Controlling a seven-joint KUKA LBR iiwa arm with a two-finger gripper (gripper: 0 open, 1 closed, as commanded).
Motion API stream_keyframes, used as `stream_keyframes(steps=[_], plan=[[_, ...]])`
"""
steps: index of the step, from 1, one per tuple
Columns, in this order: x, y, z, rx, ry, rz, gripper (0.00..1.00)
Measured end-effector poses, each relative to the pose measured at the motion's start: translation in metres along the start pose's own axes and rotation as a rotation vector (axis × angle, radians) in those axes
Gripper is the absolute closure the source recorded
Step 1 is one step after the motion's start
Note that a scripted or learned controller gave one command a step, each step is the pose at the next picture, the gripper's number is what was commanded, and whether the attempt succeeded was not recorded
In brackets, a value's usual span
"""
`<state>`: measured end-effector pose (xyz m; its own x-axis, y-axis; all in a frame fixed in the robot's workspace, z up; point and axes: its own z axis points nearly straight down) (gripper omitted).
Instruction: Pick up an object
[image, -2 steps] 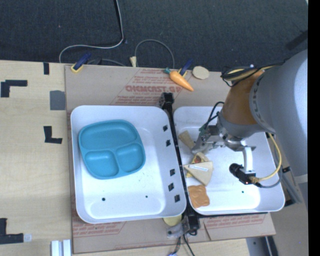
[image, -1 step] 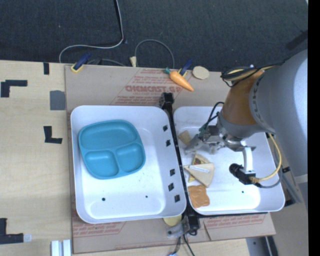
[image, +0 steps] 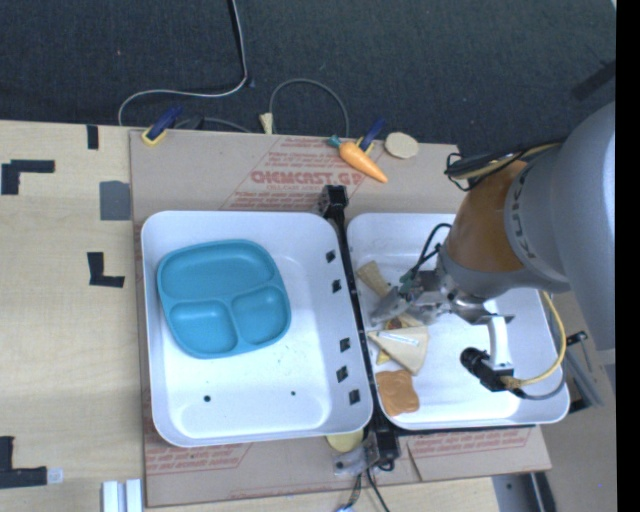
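While the grey arm with its orange band (image: 490, 215) reaches in from the right, its claw (image: 400, 297) sits low over the left part of the right-hand shallow white bin (image: 440, 405), right among the food-shaped toys there. Whether that claw is open or closed, I cannot tell; the metal parts blur into the clutter beneath them.

Look at what lies around it: a small tan block (image: 372, 277) just beside the claw, toward the divider between the bins; a cream-coloured wedge like a slice of cheese (image: 402, 347) just below the claw, nearer the front edge of the worktop; and a flat brown piece like toast (image: 397, 391) beyond that, close to the bin's front wall. All three sit along the left side of the right bin, close together. Nothing is visibly lifted clear of the bin floor.

Over in the left-hand white bin (image: 250, 415), a light blue plastic plate with three compartments (image: 224, 297) rests toward the back left.

Outside the bins, on the cardboard sheet (image: 220, 170) at the worktop's back edge, an orange toy carrot (image: 362, 161) lies tilted, with a pale round disc (image: 402, 145) near it on the right.
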<state>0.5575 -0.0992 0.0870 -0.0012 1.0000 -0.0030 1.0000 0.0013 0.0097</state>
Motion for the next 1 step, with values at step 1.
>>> stream_keyframes(steps=[1], plan=[[-0.0085,0.0533,0.0013,0.007,0.002,-0.001,0.00]])
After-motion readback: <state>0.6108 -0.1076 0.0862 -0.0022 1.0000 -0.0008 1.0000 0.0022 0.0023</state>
